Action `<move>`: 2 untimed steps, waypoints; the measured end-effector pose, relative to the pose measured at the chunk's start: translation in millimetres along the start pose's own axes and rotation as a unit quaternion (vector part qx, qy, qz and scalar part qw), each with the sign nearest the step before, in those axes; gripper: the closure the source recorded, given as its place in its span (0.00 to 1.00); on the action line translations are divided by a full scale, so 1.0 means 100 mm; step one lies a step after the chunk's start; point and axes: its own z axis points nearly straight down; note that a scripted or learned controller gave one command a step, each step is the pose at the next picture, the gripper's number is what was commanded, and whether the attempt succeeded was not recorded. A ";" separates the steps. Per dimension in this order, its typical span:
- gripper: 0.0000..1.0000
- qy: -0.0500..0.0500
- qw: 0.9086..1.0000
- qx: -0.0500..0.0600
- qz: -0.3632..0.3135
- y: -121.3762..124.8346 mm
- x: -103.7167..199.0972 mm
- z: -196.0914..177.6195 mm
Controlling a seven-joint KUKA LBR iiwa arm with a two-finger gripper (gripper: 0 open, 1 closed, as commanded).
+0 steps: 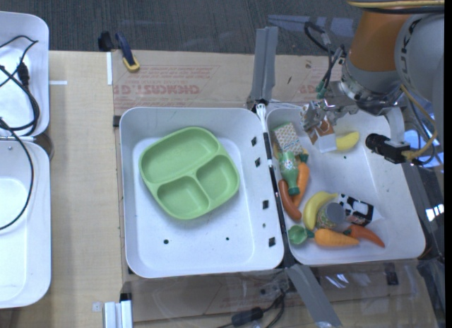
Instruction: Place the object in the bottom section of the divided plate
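Looks like a pick from the right bin [385, 178], up near its 11 o'clock corner, with the gripper [319, 119] parked right over a small orange-brown bit [325, 129], just beside a yellow wedge [346, 141] at its 3 o'clock. Can't tell released or clenched from this angle, honestly. Guessing toy food: light, stiff plastic, probably a bit slick, nothing fragile. Best to pinch across the narrow middle, straight down, clear of the wedge and the bin wall. Then over to the green divided plate [143, 166] in the left bin [191, 249], aiming for the compartment at 6 o'clock. Banana [316, 205] and carrot [337, 238] piled lower, well apart from the pick.
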 end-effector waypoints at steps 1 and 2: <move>1.00 0.000 0.993 -0.002 -0.116 0.03 0.10 -0.56; 1.00 0.001 0.997 0.000 -0.077 0.04 1.44 -0.08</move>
